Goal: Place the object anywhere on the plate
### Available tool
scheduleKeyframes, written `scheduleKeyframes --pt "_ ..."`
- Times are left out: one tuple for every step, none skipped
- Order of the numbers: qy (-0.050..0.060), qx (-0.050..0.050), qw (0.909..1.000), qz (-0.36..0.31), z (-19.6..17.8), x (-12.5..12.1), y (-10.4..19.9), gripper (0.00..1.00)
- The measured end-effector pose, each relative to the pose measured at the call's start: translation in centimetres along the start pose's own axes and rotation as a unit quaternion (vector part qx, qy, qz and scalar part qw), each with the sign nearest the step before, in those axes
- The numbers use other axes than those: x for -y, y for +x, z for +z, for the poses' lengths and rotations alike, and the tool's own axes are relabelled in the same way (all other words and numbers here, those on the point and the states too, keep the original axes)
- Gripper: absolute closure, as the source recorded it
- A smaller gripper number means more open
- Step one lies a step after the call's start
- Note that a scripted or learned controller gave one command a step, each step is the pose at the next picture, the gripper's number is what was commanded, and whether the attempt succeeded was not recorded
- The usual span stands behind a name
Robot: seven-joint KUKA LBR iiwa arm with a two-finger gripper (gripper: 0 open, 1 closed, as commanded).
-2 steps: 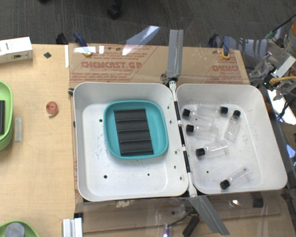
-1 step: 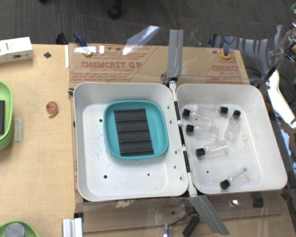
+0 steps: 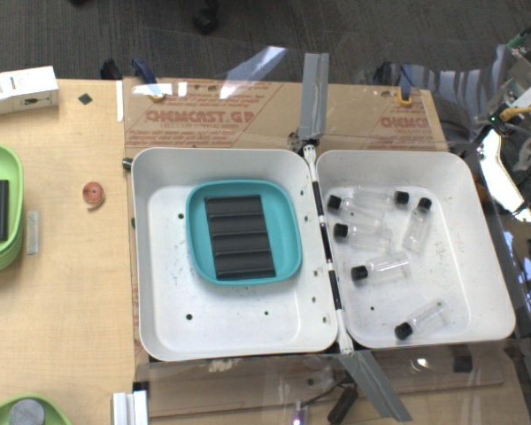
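Note:
A teal plate (image 3: pixel 285 237) with a dark ribbed insert (image 3: pixel 239 235) lies in the left white bin (image 3: pixel 159 264). In the right white bin (image 3: pixel 465 264) lie several clear vials with black caps, among them one near the bin's middle (image 3: pixel 380 268), one at the front (image 3: pixel 420 320), and one toward the back right (image 3: pixel 418 221). The vials rest flat on the bin floor, spread apart from one another.
A stack of green plates (image 3: pixel 9 237) sits at the left edge of the wooden bench, with a small reddish disc (image 3: pixel 92 193) beside it. A white box (image 3: pixel 18 89) lies at the back left. Cardboard (image 3: pixel 212 113) lies behind the bins.

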State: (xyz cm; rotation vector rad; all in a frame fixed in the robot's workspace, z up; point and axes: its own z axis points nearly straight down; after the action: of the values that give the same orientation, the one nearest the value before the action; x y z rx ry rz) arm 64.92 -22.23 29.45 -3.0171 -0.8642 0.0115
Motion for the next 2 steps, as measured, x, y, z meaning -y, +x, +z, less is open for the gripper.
scheduleKeyframes --pt "0.0 0.0 0.9997 0.026 2.54 0.05 0.02 0.0" --pt "0.0 0.0 0.9995 0.033 3.23 0.2 -0.18 0.0"
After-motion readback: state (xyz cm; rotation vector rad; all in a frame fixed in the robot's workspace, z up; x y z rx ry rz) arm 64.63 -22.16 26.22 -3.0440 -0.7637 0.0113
